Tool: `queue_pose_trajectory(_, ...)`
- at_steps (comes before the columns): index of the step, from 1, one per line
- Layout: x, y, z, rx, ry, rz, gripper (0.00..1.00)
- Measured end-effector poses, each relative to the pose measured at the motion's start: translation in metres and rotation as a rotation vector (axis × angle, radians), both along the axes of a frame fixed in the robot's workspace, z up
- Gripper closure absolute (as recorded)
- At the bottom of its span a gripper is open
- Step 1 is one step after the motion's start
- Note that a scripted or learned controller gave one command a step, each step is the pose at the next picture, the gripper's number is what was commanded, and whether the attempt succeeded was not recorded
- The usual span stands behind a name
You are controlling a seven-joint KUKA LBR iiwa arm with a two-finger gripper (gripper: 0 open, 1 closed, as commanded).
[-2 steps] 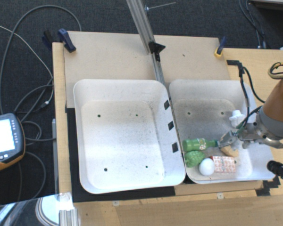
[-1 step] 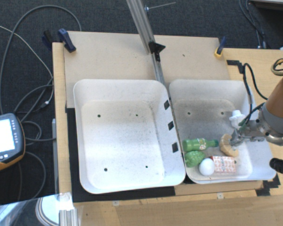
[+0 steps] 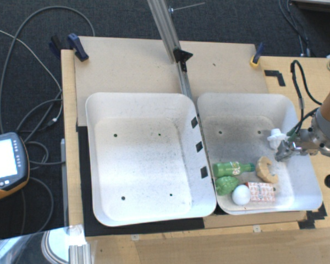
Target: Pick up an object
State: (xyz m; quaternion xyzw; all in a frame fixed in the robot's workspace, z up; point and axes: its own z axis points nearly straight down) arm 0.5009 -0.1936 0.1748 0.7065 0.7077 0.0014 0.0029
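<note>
We are seeing the objects lying bunched at the near end of the right bin (image 3: 289, 111). Nearest us, a white ball (image 3: 241, 194) is sitting just beside a red-and-white patterned packet (image 3: 262, 192), with a green crumpled lump (image 3: 226, 184) touching the ball on its left. Just behind them a green bottle-like item (image 3: 232, 169) is lying on its side, and a tan, bread-like piece (image 3: 267, 170) is resting to its right. Further back, a small white object (image 3: 275, 138) is sitting by the bin's right wall, just beside the gripper (image 3: 285, 149). The gripper is reaching in from the right, hanging over that wall; its tip is dark and small here, so we cannot tell whether the jaws are spread or closed, or whether they are touching the white object. The arm behind it is being cut off by the frame edge. The left bin (image 3: 99, 109) is lying alongside on the worktop (image 3: 132, 59).
</note>
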Motion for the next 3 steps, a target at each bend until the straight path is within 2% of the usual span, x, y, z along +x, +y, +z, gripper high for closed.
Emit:
queue_pose_trajectory(2, 0.008, -0.008, 0.098, -0.001, -0.001, 0.001, 1.0)
queue_pose_trajectory(3, 0.013, 0.041, 0.103, 0.004, 0.005, 0.005, 1.0)
